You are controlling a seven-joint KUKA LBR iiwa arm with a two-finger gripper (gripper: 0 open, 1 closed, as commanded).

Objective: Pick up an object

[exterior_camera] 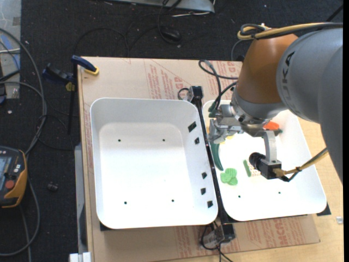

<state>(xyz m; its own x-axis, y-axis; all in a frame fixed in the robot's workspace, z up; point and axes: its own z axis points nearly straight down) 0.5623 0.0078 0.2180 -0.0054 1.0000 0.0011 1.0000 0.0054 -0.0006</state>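
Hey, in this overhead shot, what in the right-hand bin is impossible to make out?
1. Camera view: the orange object is mostly hidden beneath the arm, so its shape is unclear.
2. The upper end of the dark green curved strip runs under the arm's wrist.
3. The small green sliver is too small to identify.
4. The far end of the right bin is covered by the arm.

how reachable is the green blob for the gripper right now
Probably reachable: the green blob lies uncovered on the floor of the right bin, close to the gripper, with nothing on top of it.
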